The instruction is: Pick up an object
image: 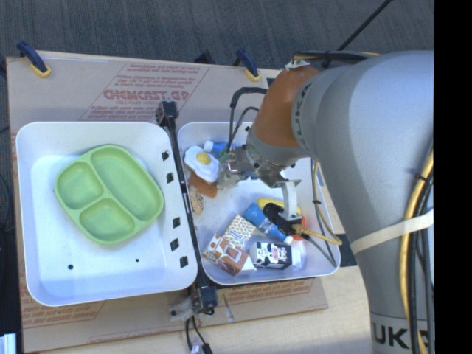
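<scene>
White and yellow mark the toy fried egg, which lies at the upper left of the right bin, touching a brown piece just below it. The gripper hangs just beside the egg on its right, tucked under the grey wrist and orange band, so we cannot tell whether the claw is wide or narrow, and we see nothing held in it. We judge the egg the nearest candidate. It looks light, thin and probably a little rubbery, so it should flex rather than break, but its flat, smooth surface gives little to bite on. We would take it across the raised yolk or by a lifted edge. Lower in the same bin lie a patterned brown-and-white carton, a black-and-white packet beside it and a blue item above them. The carton looks stiff and light, with straight sides that would suit a pinch better. The left bin bears a green divided plate, broad and awkward to grasp.
</scene>
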Controlling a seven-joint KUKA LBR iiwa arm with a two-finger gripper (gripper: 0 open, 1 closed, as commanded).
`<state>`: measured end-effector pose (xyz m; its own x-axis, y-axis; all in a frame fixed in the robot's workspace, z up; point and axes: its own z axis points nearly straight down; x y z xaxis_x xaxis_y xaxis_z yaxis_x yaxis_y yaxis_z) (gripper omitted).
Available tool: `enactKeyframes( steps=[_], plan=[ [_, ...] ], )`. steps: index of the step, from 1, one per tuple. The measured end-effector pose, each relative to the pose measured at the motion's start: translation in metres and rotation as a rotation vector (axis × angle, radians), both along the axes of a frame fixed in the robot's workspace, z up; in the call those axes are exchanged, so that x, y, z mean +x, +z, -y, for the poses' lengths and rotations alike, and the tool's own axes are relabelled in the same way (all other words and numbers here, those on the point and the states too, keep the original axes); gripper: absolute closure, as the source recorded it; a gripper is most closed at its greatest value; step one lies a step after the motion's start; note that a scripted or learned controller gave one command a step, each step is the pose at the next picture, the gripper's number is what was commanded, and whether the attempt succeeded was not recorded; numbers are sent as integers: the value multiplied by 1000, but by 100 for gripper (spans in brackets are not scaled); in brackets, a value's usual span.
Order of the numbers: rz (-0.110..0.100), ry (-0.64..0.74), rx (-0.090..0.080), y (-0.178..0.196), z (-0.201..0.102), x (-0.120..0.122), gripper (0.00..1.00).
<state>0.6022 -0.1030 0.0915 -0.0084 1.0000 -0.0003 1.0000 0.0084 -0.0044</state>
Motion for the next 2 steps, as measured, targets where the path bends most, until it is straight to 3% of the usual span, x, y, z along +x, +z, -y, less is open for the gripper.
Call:
enactKeyframes(
  steps=[1,2],
  plan=[
    [1,-1,-1,1,1,0,0],
    [4,-5,0,0,38,-4,0]
  ],
)
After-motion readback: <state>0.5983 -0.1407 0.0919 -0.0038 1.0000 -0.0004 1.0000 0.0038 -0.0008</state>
